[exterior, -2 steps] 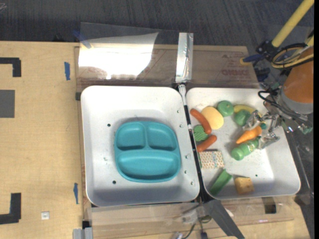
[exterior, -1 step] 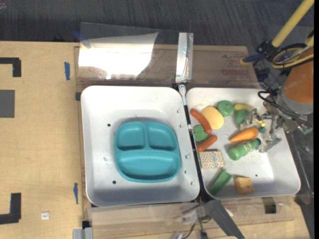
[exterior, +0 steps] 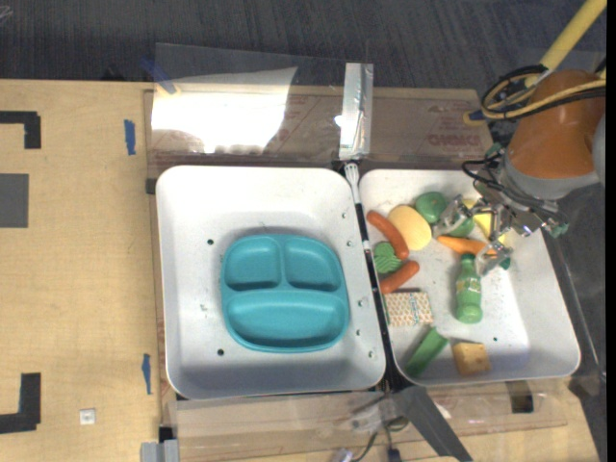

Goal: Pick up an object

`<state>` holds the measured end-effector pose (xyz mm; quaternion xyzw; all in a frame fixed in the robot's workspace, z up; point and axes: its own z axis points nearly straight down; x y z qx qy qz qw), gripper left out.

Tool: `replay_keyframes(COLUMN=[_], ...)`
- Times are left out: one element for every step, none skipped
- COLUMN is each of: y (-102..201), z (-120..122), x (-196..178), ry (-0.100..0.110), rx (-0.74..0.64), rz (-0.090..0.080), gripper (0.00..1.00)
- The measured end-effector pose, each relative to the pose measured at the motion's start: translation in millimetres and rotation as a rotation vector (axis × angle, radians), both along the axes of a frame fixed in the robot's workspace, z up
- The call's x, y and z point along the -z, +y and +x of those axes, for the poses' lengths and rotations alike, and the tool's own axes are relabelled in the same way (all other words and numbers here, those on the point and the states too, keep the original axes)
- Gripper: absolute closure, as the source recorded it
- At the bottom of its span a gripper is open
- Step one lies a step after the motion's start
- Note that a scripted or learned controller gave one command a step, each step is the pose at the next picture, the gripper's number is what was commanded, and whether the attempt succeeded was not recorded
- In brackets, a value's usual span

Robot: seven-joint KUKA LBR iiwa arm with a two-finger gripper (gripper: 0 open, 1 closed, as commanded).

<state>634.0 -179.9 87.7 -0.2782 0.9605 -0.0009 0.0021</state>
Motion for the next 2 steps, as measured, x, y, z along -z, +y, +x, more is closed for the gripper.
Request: replay_keyframes(y=[46, 81], z=[-46, -45], x=[-1, -2], ry=[-0.004, -0.007], rx=[-0.034, 0.011], rz=[0.002, -0.001], gripper=[0.0, 0.0])
